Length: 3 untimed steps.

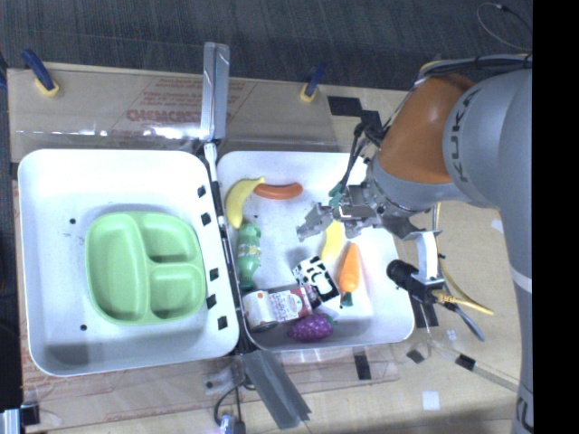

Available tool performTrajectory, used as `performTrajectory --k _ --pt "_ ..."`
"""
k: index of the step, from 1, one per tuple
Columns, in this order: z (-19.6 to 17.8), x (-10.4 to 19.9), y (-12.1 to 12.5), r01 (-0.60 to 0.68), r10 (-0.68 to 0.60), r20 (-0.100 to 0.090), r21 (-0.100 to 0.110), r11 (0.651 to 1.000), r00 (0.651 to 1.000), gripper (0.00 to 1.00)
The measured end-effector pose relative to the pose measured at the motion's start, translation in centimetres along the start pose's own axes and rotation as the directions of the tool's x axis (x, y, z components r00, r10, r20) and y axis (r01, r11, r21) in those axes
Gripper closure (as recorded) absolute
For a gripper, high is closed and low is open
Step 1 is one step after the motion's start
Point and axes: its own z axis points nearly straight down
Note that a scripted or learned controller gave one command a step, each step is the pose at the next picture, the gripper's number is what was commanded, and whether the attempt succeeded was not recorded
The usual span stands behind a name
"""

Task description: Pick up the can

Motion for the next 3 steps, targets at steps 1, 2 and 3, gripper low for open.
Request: performTrajectory --k 1,2,3 --pt "0.5 8.4 -0.5 -0.142 0.142 0.001 0.002 0.99 0.99 0.0" --pt "0.5 12.8 -1.6 -0.328 0.328 0.001 0.004 0.945 0.945 0.0" --pt "0.4 11.2 5.1 -0.383 0.383 0.0 0.0 0.924 0.924 0.0"
